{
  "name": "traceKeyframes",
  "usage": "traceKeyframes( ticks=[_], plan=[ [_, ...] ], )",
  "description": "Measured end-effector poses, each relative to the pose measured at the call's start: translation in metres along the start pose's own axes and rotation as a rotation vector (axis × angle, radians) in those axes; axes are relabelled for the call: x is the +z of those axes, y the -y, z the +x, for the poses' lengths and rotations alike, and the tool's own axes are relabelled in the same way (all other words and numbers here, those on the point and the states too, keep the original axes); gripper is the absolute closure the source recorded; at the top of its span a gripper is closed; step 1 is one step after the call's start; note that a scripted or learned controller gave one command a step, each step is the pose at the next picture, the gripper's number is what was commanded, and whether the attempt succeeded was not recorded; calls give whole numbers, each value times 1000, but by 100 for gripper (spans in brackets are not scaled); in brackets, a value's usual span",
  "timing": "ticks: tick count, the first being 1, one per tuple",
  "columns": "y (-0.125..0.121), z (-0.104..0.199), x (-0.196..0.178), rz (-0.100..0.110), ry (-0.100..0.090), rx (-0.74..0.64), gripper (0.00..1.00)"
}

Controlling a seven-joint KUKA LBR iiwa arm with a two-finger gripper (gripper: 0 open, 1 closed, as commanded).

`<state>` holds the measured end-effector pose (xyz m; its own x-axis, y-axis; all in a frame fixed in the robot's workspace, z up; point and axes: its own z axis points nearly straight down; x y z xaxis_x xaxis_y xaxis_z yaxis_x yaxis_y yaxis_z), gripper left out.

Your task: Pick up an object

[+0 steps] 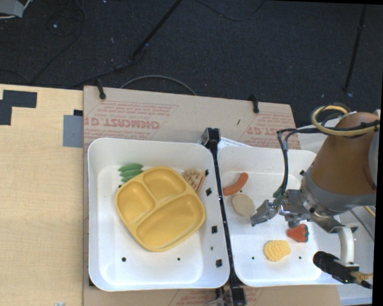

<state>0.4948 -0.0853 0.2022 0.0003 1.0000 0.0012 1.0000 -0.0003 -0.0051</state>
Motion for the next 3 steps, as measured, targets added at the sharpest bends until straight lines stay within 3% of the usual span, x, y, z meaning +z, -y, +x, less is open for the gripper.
traceKeyframes(
  ticks=[2,3],
  plan=[
    [1,-4,104,4,-1,0,0],
    [2,-3,115,0,-1,0,0]
  ],
)
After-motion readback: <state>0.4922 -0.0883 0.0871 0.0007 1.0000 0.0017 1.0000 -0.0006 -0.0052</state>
